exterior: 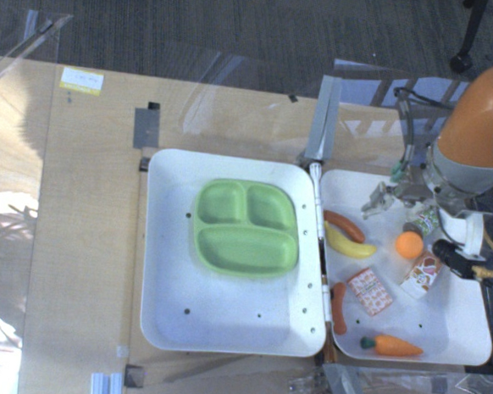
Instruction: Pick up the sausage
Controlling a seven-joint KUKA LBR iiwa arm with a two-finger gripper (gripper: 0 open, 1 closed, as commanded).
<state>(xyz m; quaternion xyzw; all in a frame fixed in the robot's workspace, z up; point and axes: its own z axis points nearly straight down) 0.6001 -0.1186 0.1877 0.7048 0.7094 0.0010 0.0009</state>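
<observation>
Two reddish sausages lie in the right bin. One sausage lies slantwise at the upper left, touching a yellow banana. The other sausage lies lengthwise along the bin's left wall. My gripper hangs over the upper middle of this bin, right of and a bit beyond the upper sausage. Its fingers are spread open and hold nothing.
The right bin also holds an orange ball, a small carton, a pink checkered box, a carrot and a small can under the wrist. A green divided plate sits in the left bin.
</observation>
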